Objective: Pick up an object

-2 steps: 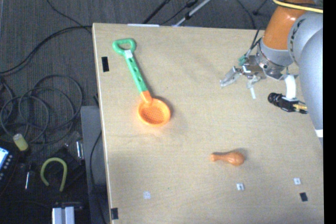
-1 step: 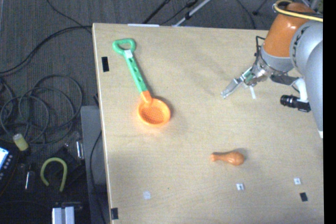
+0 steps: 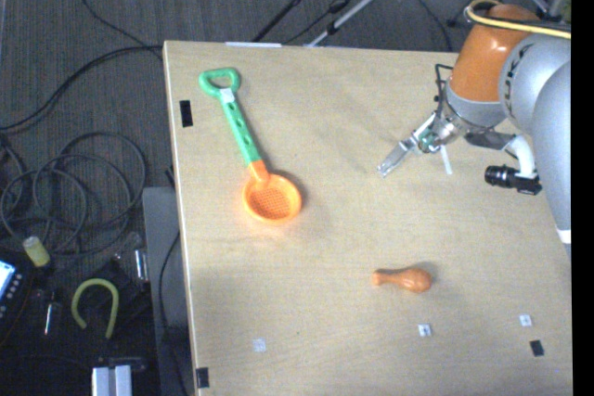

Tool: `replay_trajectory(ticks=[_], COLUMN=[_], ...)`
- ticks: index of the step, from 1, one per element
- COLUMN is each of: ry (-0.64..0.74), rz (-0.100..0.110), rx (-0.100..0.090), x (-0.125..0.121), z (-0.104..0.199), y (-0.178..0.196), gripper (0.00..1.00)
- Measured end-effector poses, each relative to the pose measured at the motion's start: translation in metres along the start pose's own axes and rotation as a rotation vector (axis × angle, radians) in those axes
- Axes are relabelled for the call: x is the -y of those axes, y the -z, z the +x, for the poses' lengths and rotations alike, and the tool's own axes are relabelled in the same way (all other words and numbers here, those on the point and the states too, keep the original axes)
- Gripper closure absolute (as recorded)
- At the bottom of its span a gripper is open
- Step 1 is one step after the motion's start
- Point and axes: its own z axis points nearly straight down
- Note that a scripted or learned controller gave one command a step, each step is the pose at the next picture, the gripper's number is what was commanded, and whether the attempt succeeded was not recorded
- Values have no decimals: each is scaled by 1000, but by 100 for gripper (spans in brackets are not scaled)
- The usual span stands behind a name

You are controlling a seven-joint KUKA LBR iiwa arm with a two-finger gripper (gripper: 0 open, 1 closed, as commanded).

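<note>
One broad bench top, pale tan, matte and flat, spreading across the middle and right of the view, with a few small dark and pale markers near its edges. One arm, smooth grey casing with a rounded orange band, entering from the right at the far side of the bench. One gripper at its tip, slim and metallic, pointing left and slightly toward the near side, low over bare wood; two thin prongs spread a little apart, nothing between them.

Two loose objects on the bench. First, one toy spoon-strainer: glossy plastic, long green handle with a looped end at the far left, round orange perforated bowl at the near end, lying diagonally. Well apart from the gripper, off to its left. Second, one small orange piece, smooth, bulb-shaped with a narrow neck pointing left, lying flat near the middle of the bench. Nearer than the gripper, almost straight toward the near edge from it, clearly apart and untouched.

Beyond the bench on the left, grey carpet strewn with looping black cables.
</note>
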Motion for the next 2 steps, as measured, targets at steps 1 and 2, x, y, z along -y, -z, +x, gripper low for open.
replay_trajectory(ticks=[1,2], ry=[-1,-269], rz=[-3,-1], rx=[0,-1], x=[-1,-9], z=[0,16], y=[10,88], gripper=[100,100])
